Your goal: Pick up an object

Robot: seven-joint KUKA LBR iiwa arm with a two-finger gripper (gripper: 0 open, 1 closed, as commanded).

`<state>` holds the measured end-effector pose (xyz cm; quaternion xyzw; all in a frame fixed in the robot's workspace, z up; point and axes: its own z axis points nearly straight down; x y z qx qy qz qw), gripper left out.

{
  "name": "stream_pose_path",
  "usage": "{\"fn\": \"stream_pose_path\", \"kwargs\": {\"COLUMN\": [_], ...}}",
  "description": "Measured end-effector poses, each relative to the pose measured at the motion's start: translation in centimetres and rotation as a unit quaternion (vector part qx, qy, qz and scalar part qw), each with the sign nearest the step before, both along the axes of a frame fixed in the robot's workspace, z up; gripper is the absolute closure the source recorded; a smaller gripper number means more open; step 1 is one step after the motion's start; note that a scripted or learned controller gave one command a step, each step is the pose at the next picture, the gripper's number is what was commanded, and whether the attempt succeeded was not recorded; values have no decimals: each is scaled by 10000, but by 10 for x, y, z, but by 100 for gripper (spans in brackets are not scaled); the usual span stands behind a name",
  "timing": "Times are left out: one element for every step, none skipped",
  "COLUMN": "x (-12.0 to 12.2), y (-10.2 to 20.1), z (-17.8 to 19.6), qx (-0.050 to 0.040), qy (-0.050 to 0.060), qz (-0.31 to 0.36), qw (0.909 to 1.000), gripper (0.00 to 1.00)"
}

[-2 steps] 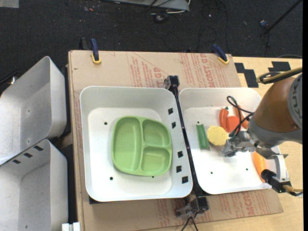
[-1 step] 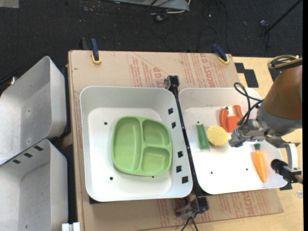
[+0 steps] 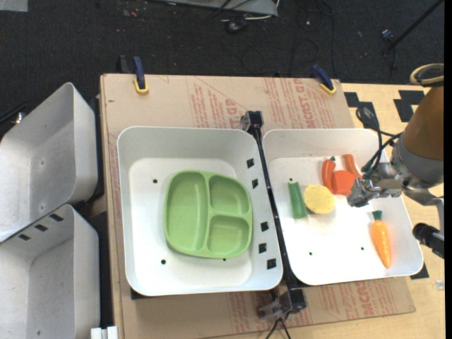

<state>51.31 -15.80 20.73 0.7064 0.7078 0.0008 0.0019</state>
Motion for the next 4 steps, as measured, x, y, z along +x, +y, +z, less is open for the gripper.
{"fn": "stream_pose_path", "kwargs": {"x": [1,11,24,37], "y": [0,52,105,148], "z": [24,34,21,19], "qx": [2,13,11,14], "qy": [5,8,23,17], "qz": [2,31,26,25], "qw": [10000,10000,10000,10000], "gripper": [100,100,100,100]}}
